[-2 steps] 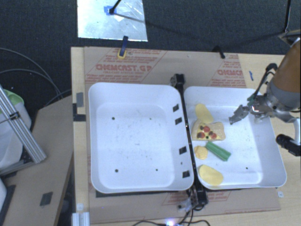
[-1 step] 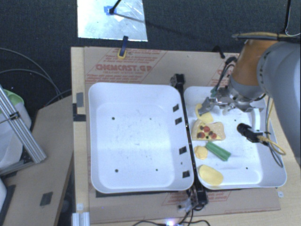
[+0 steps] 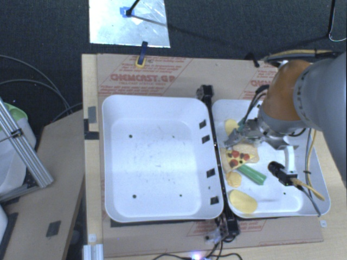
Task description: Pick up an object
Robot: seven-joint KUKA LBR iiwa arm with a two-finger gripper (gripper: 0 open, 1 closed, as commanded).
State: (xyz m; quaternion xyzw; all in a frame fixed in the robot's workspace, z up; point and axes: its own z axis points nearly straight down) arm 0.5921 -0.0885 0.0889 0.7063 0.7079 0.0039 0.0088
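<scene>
The gripper (image 3: pixel 234 140), finger state unclear, is hovering over the pizza slice (image 3: pixel 242 156), crowded by a green stick (image 3: pixel 252 174) and yellow pieces (image 3: pixel 243 201).

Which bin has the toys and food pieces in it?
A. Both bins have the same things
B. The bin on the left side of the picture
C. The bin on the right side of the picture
C, because the yellow pieces, the green stick and the pizza-like piece all lie in the right bin, under the gripper, while the left bin shows bare white floor.
</scene>
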